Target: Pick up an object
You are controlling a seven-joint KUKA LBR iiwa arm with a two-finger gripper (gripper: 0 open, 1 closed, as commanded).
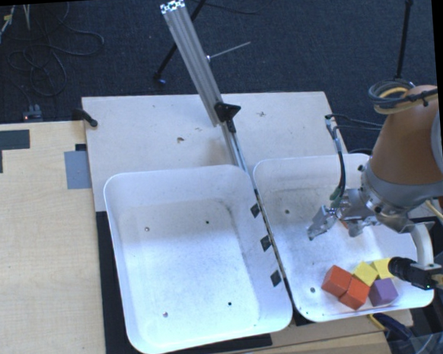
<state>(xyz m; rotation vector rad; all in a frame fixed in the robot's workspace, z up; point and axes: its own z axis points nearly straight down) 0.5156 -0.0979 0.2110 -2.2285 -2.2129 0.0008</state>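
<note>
In the right bin (294,180), several small blocks cluster at the near right corner. Among them are an orange block (337,280), a second orange one (356,292), a yellow block (366,272) and a purple block (382,292). My gripper (334,226) hangs over the middle of this bin, up and to the left of the cluster and apart from it. Its metal fingers (318,227) are spread open with nothing between them. The arm's orange band (405,139) rises at the right, and the arm hides part of the bin's right side.
The left bin (133,217) lies beside the right one, with black clips (265,242) along their shared wall. A slanted aluminium rail (197,60) stands behind the bins. A black fitting (412,273) on the arm overlaps the bin's near right rim beside the blocks.
</note>
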